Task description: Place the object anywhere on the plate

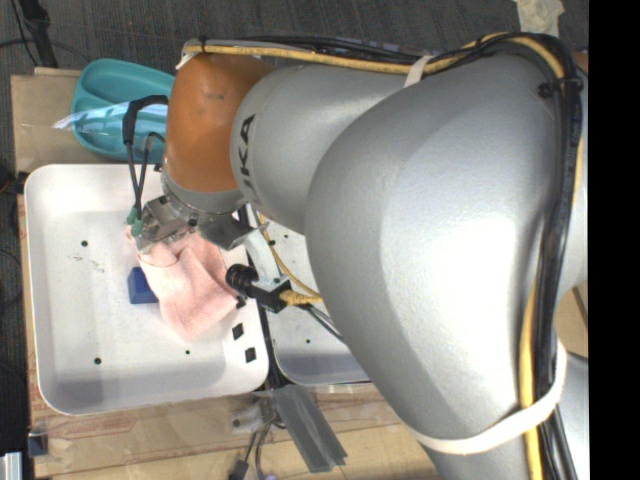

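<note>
In the left white bin (60, 368), a small blue block (140, 288) is seen just beside a pink cloth (200, 293). The gripper (160, 223) is seen low over the cloth's top edge. It cannot be told what is held, if anything. A teal plate (105, 93) is seen behind the bin. Nothing has been placed on it yet, so the job looks undone.

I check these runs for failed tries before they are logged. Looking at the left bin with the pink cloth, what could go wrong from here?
1. The pink cloth lies bunched under the gripper and partly over the blue object; a grasp may take cloth instead.
2. The dangling cables near the wrist could snag the cloth.
3. The arm blocks much of the right bin, so placement is hard to check.
</note>
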`<state>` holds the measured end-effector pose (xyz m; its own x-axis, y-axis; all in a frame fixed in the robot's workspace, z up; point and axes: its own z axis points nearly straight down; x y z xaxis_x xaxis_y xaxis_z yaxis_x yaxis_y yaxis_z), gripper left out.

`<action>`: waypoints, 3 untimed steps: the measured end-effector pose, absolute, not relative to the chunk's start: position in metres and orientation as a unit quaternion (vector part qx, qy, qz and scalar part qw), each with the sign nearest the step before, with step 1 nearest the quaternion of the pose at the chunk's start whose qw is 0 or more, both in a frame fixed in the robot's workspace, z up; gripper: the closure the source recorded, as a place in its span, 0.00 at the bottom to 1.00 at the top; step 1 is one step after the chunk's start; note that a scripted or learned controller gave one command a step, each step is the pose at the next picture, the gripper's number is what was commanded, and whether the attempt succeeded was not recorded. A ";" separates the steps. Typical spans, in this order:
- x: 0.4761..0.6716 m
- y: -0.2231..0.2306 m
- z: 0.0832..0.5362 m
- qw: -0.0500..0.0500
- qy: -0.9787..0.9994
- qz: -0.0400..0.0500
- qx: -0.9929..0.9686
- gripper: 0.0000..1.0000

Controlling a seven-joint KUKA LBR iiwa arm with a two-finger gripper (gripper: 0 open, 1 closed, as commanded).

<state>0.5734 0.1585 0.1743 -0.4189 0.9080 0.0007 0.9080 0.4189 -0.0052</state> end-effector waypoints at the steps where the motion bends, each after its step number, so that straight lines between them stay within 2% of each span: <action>1: 0.546 0.208 0.246 0.001 -0.876 0.000 -0.482 1.00; 2: 0.598 0.130 0.236 0.001 -0.871 0.001 -0.491 1.00; 3: 0.587 0.181 0.243 0.001 -0.888 0.001 -0.459 1.00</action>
